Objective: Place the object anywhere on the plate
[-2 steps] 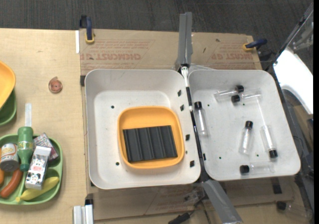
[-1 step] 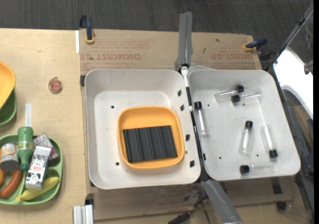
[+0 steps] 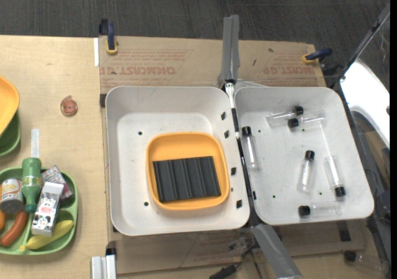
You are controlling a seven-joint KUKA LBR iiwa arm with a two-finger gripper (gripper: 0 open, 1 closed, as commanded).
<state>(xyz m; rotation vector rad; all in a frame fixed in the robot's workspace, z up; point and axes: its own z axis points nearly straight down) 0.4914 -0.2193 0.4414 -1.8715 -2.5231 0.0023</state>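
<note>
Black ribbed block lies on the orange plate; I judge placing done. Pincer state: I can't tell. Next: just verify.

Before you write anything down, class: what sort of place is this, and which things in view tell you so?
Probably a robotics test bench in a lab. Two shallow white bins sit side by side on clamped cardboard; one holds an orange plate, the other scattered clear vials. Toy food waits alongside.
</note>
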